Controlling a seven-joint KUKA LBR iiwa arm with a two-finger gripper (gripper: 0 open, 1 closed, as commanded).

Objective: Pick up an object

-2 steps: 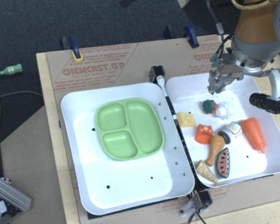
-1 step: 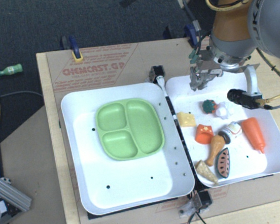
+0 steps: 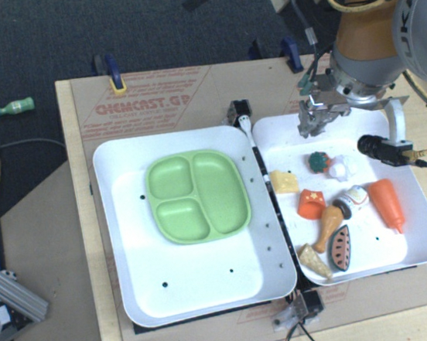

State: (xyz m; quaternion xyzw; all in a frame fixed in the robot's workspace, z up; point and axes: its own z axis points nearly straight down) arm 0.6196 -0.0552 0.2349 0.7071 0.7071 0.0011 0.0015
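Two shallow white bins sit side by side on the bench, the left bin [image 3: 136,293] holding a green divided plate [image 3: 198,196] and the right bin [image 3: 426,243] holding a scatter of toy food. Nearest in the right bin lie a pale wedge [image 3: 313,259] and a watermelon slice [image 3: 339,247], touching each other at the near left corner. Just beyond them a drumstick [image 3: 330,223] leans toward a red-orange block [image 3: 311,204], and to the right an orange carrot [image 3: 388,204] lies lengthwise beside a small round white-and-dark piece [image 3: 354,199]. Farther back a pale yellow cheese piece [image 3: 283,181] rests against the bin's left wall, with a dark green and red piece [image 3: 319,161] and a white piece [image 3: 340,168] close together near the middle. Farthest, the gripper [image 3: 315,123] hangs over the far part of the right bin, above the green and red piece; whether its fingers are apart or together cannot be told, and nothing shows between them.
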